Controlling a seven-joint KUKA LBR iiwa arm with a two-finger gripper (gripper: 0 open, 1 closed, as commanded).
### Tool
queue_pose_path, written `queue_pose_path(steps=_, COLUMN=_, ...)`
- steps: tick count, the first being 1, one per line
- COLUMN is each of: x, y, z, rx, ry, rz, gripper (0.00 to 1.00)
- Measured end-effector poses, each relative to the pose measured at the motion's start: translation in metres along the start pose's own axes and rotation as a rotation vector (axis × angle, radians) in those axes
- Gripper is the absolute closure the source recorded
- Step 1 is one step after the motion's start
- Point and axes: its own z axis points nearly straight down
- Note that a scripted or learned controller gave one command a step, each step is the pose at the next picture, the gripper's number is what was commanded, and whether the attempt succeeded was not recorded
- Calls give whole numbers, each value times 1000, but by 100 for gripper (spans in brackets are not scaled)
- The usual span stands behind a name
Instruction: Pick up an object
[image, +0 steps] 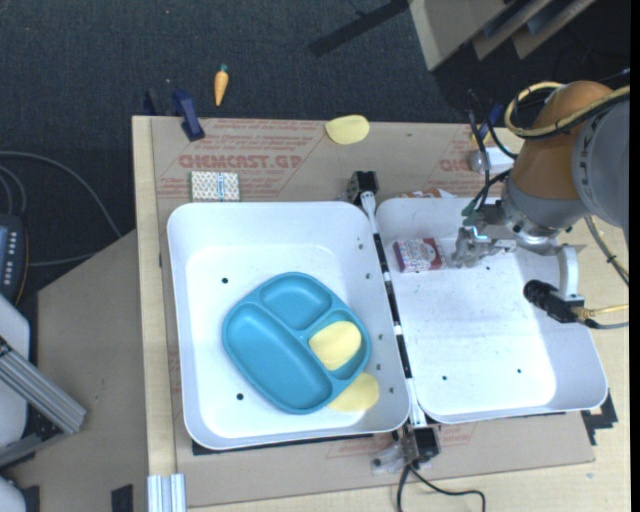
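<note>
A small red and white packet (415, 255) lies in the far left part of the right bin (500, 390). My gripper (468, 244) hangs low over that bin, just right of the packet, and nothing shows held in it. In the left bin (200, 300) a blue divided plate (280, 340) carries a yellow piece (336, 342) in its right compartment. A second yellow piece (356, 394) pokes out from under the plate's near right edge.
The grey arm with its orange band (555, 150) comes in over the right bin's far right corner. A black part with a yellow cable (550, 298) hangs over that bin's right side. On the bench behind the bins lie a yellow disc (347, 129), a patterned packet (215, 185) and a blue clip (187, 115).
</note>
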Motion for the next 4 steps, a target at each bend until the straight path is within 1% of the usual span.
queue_pose_path(steps=1, x=0, y=1, z=-10, rx=-2, ry=0, rz=0, gripper=100)
queue_pose_path(steps=2, x=-20, y=-74, z=-3, rx=2, ry=0, rz=0, gripper=100)
queue_pose_path(steps=3, x=62, y=-72, z=-70, rx=-2, ry=1, rz=-4, gripper=100)
queue_pose_path(steps=4, x=60, y=-72, z=-70, rx=-1, ry=0, rz=-1, gripper=0)
